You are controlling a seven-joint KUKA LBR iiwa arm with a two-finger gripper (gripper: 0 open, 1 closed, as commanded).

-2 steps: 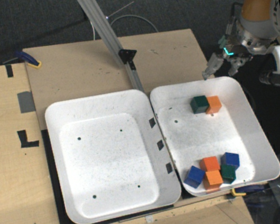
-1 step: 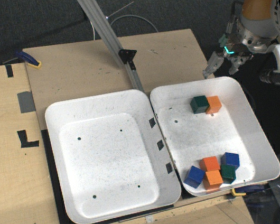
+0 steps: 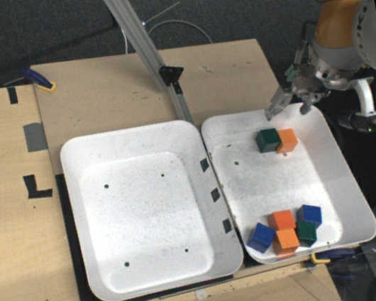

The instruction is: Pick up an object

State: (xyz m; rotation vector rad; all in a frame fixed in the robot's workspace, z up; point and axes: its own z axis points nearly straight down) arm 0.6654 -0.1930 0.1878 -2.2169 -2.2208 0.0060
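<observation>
The right bin (image 3: 319, 159) holds a dark green block (image 3: 267, 140) touching an orange block (image 3: 287, 140) near its far end. At its near end sits a cluster: a blue block (image 3: 261, 236), two orange blocks (image 3: 282, 220) (image 3: 287, 239), a green block (image 3: 307, 232) and another blue block (image 3: 312, 214). My gripper (image 3: 287, 105) hangs over the bin's far right corner, above and to the right of the green and orange pair. Its fingers are spread open with nothing between them.
The left bin (image 3: 89, 200) lies beside the right one. A slanted metal pole (image 3: 144, 42) with a black clamp rises behind the bins. A blue and yellow tool (image 3: 38, 79) lies on the bench at far left.
</observation>
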